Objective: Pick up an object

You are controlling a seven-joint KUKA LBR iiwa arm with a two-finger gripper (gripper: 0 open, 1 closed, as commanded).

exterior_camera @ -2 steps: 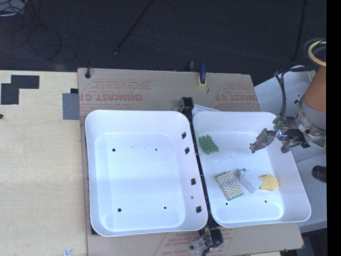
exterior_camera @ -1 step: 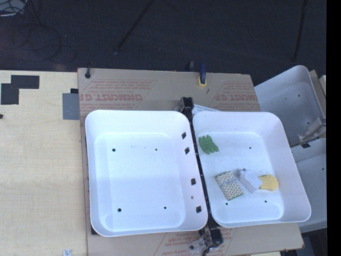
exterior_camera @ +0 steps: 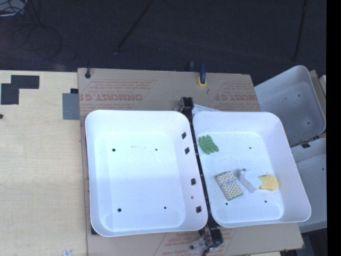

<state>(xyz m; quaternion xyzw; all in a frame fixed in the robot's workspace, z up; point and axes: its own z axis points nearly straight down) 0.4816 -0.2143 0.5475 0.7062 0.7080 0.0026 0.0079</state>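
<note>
Two shallow white bins sit side by side on a sheet of brown cardboard (exterior_camera: pixel 160 92) printed with red lettering, which lies on a pale wooden bench (exterior_camera: pixel 37 169). Dark patches mark the bench at its far left.

The left bin (exterior_camera: pixel 96 143) shows bare white floor with four small dark holes near its corners. A row of small black clips (exterior_camera: pixel 190 167) runs along the seam where the two bins meet, and a black clamp (exterior_camera: pixel 186 103) sits at the far end of that seam. Another dark fitting holds the near end of the seam at the bottom of the view.

The right bin (exterior_camera: pixel 277 137) holds all the loose objects. A green knobbly object (exterior_camera: pixel 208 144) lies close to the bin's left wall, toward the far side, well apart from the rest. Nearer the front, three things cluster together: a small square packet with a speckled pattern (exterior_camera: pixel 229 185) lies tilted, just beside a grey-white block (exterior_camera: pixel 248 181), and a yellow ridged object (exterior_camera: pixel 269 183) touches or nearly touches the block on its right. What these objects are exactly is too small to tell.

A blue-and-yellow clamp (exterior_camera: pixel 202 76) stands at the far edge of the cardboard. A curved pale grey panel (exterior_camera: pixel 293 103) lies beyond the right bin, at the right.

The pincer's state I cannot tell. Each object that could be picked rests on the floor of the right bin.
</note>
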